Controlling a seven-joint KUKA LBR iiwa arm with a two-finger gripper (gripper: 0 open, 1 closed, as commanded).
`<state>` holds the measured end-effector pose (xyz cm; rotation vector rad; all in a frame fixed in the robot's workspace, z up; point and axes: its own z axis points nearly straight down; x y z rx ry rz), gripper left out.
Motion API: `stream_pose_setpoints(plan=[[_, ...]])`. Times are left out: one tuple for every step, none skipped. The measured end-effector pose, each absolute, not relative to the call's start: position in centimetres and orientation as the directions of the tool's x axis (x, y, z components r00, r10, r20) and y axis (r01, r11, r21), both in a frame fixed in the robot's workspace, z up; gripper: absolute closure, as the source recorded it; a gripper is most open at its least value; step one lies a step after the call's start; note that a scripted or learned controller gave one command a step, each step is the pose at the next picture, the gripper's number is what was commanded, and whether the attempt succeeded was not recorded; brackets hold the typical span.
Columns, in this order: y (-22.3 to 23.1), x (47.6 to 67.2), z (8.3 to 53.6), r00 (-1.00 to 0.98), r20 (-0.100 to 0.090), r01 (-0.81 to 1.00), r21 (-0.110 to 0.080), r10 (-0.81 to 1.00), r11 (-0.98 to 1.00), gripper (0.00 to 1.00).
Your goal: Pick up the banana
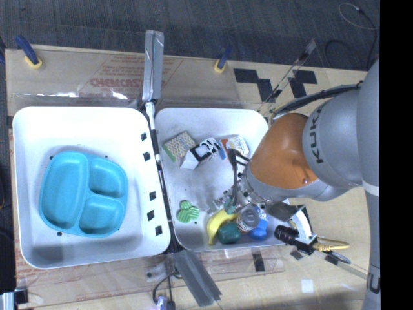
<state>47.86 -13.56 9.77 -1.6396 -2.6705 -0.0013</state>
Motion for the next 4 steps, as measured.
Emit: stream_pose_setpoints(plan=[[-6.17,48.35,18.91,-0.36,0.002,0.933,-0.005,0.933,0.36,1.0],[-6.23,48.34,18.91,-0.359,0.002,0.933,-0.005,0.933,0.359,0.0],[-6.24,48.42,19.58,-0.364,0.004,0.931,-0.011,0.932,0.364,1.0],[-6.23,48.43,19.59,-0.364,0.004,0.931,-0.011,0.931,0.364,0.0]])
